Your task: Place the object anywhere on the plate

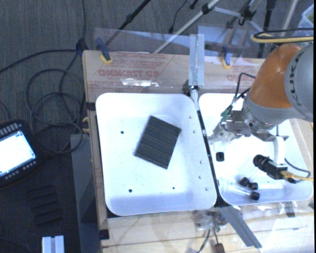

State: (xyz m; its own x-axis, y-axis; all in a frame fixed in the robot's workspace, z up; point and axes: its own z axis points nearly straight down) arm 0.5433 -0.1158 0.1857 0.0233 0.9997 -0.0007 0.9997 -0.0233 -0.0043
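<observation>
Dark ribbed plate (158, 142) lies well left of the gripper (233, 129), whose grip I cannot tell; centre above it before lowering.

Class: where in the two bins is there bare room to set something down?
Left white bin: bare floor all around the dark ribbed rectangular plate. Right white bin: crowded by the grey arm and small black pieces near its front.

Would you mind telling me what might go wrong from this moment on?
The gripper hangs over the right white bin, where several small black objects lie close together; a grasp may catch the wrong one or none. The dark ribbed rectangular plate sits tilted in the left white bin, so a carried object could be dropped crossing the divider.
</observation>
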